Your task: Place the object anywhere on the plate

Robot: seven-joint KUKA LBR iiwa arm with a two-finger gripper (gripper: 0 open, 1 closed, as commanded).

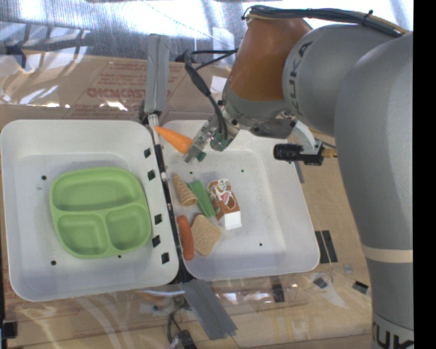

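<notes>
A green three-compartment plate lies in the left bin. An orange carrot hangs slantwise over the upper left corner of the right bin, its thin tip over the divider between the bins. My gripper is shut on the carrot's thick end, up and to the right of the plate. The arm's wrist hides the bin's back rim behind it.
In the right bin lie a ridged cone-shaped piece, a green pod, a printed box, a slice of bread and a red sausage. Black clips run along the divider.
</notes>
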